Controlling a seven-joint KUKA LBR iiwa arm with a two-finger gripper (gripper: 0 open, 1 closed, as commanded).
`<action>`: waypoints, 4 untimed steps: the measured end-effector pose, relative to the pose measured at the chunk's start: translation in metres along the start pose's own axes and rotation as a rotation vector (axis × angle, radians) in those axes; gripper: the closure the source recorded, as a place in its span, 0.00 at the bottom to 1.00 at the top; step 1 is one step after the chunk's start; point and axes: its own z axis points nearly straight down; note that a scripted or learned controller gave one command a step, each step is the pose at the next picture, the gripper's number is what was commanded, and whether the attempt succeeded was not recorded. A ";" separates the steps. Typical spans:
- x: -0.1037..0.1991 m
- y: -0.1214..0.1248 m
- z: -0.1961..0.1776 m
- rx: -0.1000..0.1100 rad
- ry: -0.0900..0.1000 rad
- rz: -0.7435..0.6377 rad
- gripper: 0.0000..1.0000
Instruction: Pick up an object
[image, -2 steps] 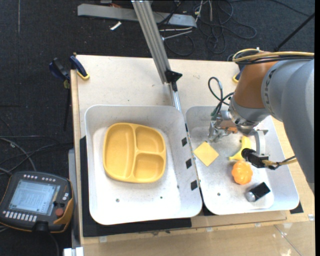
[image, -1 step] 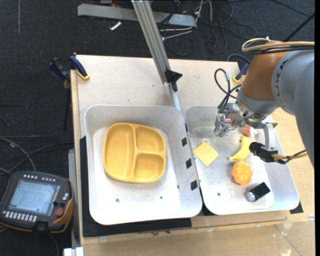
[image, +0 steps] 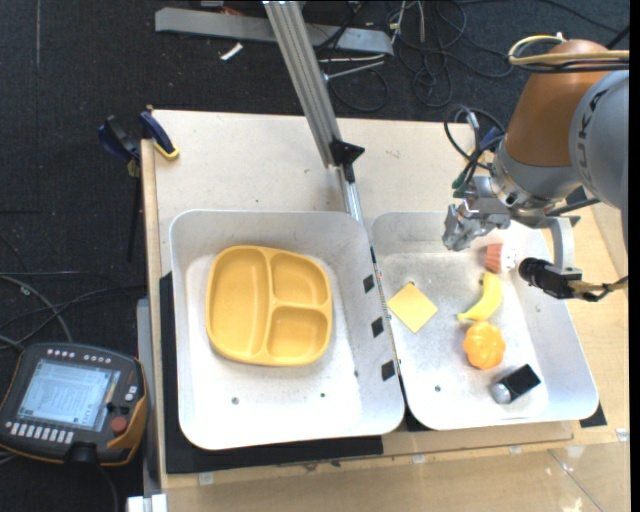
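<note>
My gripper (image: 462, 228) hangs over the right bin's (image: 560, 350) far edge, beside a small pink object (image: 494, 258); I cannot tell the fingers' state. Descending here, I'd risk clipping the bin wall or nudging the banana (image: 484, 300).

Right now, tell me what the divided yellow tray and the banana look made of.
Divided yellow tray: likely molded plastic, matte, uniform color with soft rounded compartment ridges. Banana: probably a plastic toy, evenly bright yellow and smooth, though real fruit can't be ruled out.
</note>
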 end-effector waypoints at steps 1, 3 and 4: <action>0.001 0.002 -0.043 0.002 0.000 0.000 1.00; 0.112 -0.004 -0.025 0.010 0.003 -0.006 1.00; 0.168 -0.020 -0.013 0.011 0.003 -0.005 1.00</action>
